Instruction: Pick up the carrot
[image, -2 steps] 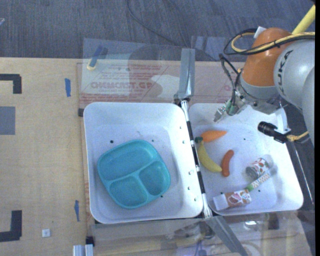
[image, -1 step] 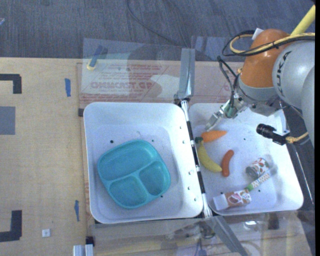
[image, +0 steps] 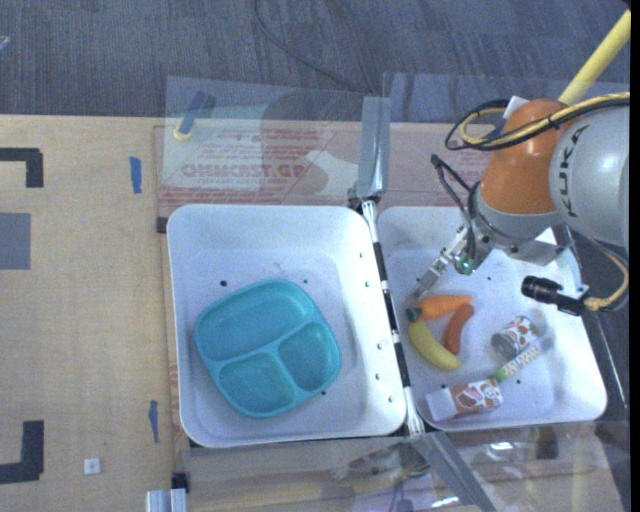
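Observation:
The carrot (image: 447, 305), orange with a green stub at its left end, lies on its side in the upper left part of the right bin (image: 580, 400). My gripper (image: 447, 274) hangs just above and behind it, reaching in from the right under the orange wrist band. Its fingers stand open, with nothing between them, and the carrot rests on the bin floor apart from them.
Just below the carrot lie a red-orange sausage (image: 460, 328) and a yellow banana (image: 432, 345). A small can (image: 512, 335) and a white tube (image: 468, 398) sit further right and front. A teal divided plate (image: 267, 345) is in the left bin (image: 200, 240).

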